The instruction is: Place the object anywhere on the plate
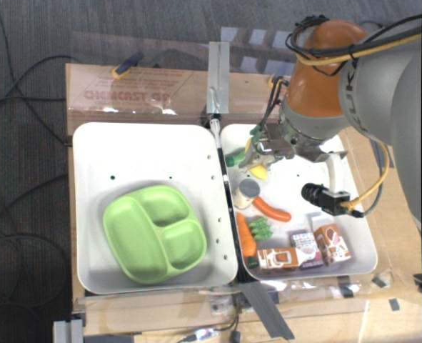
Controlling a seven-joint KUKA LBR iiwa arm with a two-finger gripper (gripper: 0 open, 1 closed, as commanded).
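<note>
A light green plate (153,233) with three compartments lies in the left bin (96,148). My gripper (257,161) is low over the far left part of the right bin (360,263), among the toy food there. Right under it lie a yellow piece (258,171) and a small green piece (232,160). A grey round lid (248,189) lies just in front of it. The arm's orange band (325,63) and grey wrist cover much of the bin's far side.
Toward the near side of the right bin lie a red-orange sausage (272,209), a carrot (246,239), a green vegetable (260,227) and several small cartons (303,252). A black cylinder (323,197) on the arm hangs over the bin's right half.
</note>
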